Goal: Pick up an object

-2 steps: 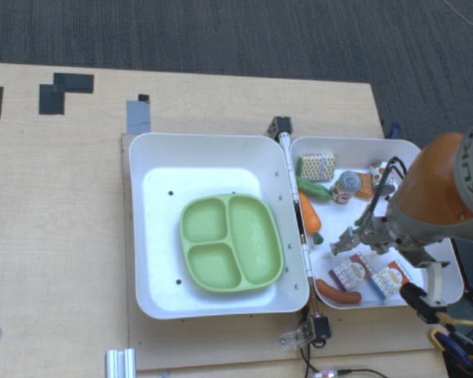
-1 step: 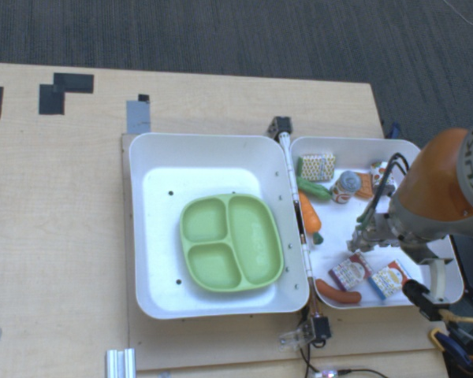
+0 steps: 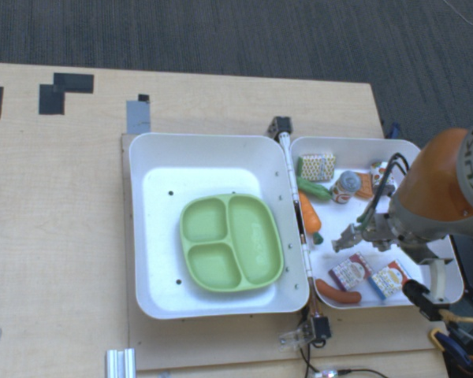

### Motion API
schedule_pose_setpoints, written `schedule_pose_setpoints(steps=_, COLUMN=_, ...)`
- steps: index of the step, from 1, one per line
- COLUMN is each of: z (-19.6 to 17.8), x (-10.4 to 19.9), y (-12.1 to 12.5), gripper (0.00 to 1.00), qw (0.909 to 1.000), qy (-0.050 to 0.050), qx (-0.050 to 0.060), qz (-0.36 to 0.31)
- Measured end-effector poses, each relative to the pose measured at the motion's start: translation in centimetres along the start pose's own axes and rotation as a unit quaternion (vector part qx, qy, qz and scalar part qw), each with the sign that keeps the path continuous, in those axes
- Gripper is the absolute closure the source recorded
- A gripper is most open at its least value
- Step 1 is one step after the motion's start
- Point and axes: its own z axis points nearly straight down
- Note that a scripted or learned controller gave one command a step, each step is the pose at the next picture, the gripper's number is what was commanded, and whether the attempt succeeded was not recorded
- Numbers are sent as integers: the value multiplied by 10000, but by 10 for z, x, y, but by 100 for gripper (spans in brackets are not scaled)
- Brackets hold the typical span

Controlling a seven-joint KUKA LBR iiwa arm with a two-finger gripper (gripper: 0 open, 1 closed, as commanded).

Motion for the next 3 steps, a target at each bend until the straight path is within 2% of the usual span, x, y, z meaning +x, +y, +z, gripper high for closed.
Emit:
schedule_pose_setpoints(steps=1, z=-10, x=1, y=2, gripper=100, qw=10000, qy=1, qx=-18, qz=-7)
schedule_pose_setpoints(steps=2, z=-75, x=69, y=65, gripper=100, qw=10000, qy=16, qx=73, qz=3)
schedule_pose_setpoints(steps=3, z=-75, x=68, y=65, gripper=0, qw=10000, qy=12, qx=80, qz=2)
